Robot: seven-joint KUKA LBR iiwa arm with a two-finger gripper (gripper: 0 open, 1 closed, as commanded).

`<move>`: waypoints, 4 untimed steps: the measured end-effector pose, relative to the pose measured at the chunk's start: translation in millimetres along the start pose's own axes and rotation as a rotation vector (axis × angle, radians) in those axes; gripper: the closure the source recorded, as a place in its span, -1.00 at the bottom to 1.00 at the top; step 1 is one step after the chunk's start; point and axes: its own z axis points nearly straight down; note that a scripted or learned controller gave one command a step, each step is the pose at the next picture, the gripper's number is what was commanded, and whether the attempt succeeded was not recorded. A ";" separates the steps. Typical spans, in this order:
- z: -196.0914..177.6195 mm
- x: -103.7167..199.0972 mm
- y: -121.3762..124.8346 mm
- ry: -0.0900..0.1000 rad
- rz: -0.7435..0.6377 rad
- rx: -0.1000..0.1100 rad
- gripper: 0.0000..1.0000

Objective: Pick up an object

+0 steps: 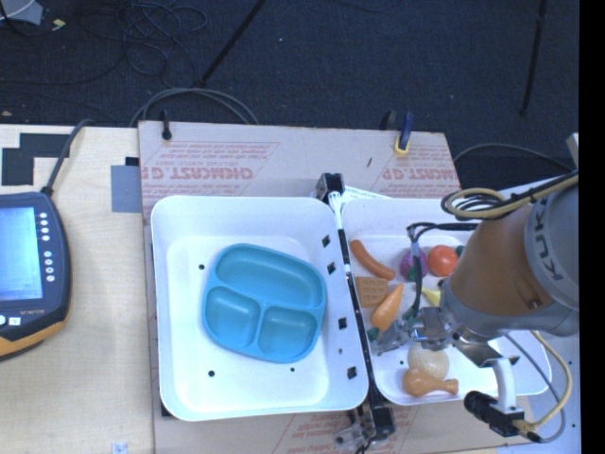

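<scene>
The right bin (378, 218) holds several toy foods: an orange-red sausage (371, 259), a carrot (388, 305), a red tomato (441, 259), a purple piece (408, 266), a tan cracker (365, 289), a pale round item (428, 359) and an orange drumstick (427, 383). My gripper (410, 332) is low in this bin, just right of the carrot's lower end and just above the pale round item. The arm's orange band (496, 268) and grey wrist cover the bin's right half. Nothing is seen held.
The left bin (180, 253) holds a blue divided plate (265, 301). A teach pendant (28, 263) lies on the wooden bench at far left. Black clips (342, 320) sit along the wall between the bins. Cables (473, 201) loop above the arm.
</scene>
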 end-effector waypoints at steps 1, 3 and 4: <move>15.7 -0.5 49.1 -0.004 0.002 -0.006 -1.00; -125.6 75.8 22.2 -0.001 -0.005 -0.013 1.00; -82.2 112.5 35.1 -0.003 0.001 0.000 1.00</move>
